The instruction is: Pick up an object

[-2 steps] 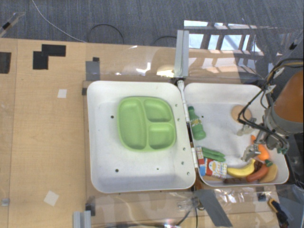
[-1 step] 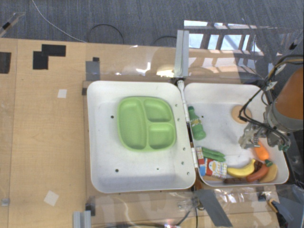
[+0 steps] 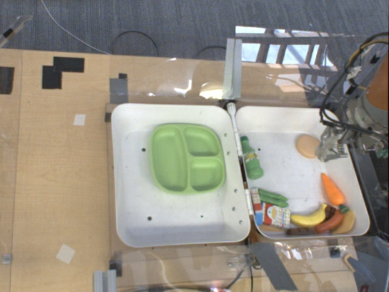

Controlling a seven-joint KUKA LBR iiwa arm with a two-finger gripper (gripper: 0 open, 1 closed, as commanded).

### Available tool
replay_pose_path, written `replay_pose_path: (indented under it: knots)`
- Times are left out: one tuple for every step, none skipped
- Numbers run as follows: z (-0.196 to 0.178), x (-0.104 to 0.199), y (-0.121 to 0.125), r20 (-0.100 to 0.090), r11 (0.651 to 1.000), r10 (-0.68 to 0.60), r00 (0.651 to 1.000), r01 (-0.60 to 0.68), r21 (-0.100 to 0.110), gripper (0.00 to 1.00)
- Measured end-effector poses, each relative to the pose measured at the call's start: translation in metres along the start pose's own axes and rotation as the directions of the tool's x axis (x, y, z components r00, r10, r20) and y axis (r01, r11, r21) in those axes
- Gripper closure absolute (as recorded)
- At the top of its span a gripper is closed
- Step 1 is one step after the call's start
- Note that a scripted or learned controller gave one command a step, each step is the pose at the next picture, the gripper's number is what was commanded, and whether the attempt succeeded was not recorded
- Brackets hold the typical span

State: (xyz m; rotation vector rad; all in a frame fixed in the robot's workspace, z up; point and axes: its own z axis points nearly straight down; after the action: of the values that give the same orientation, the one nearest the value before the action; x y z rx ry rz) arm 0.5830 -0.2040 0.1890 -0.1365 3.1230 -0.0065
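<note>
Trouble is waiting at the right bin [image 3: 360, 181], where the gripper [image 3: 333, 149] is hanging beside the tan egg [image 3: 307, 146] near the wall, its claw state unclear to me, perhaps risking a scrape.

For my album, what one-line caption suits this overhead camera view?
Robot gripper hovers beside a tan egg-like object in the right bin; green divided plate fills the left.

The arm [image 3: 374, 84] is cut off at the right edge; the pincer [image 3: 333, 148] hides part of the tan egg [image 3: 307, 146].
</note>
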Motion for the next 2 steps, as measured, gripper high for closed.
replay_pose_path:
  knots:
    - [0.002, 0.001, 0.0, -0.005, 1.0, 0.0, 1.0, 0.0, -0.002, 0.0]
    - [0.092, 0.04, 0.002, -0.005, 0.999, 0.049, 0.999, -0.049, -0.001, 0.0]
